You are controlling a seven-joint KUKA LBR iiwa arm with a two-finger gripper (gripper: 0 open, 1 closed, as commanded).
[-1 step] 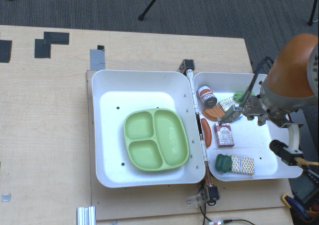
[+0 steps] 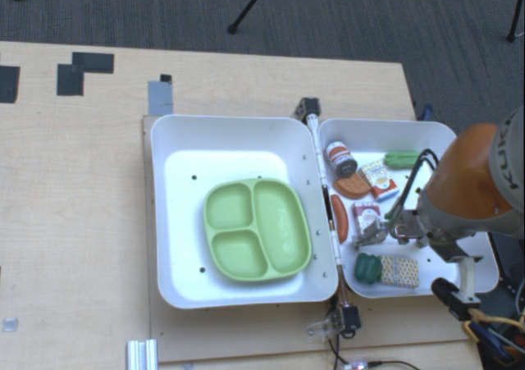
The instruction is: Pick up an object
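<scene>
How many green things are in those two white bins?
3. A green divided plate lies in the left bin; a green pepper-like piece sits at the right bin's far side; a dark green item lies at its near edge. The arm may hide more.

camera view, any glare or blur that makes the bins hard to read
Camera view: light is even and soft; the left bin floor glows bright white around the green divided plate, nearly washed out; small items in the right bin look slightly soft; the arm casts only faint shadow.
</scene>
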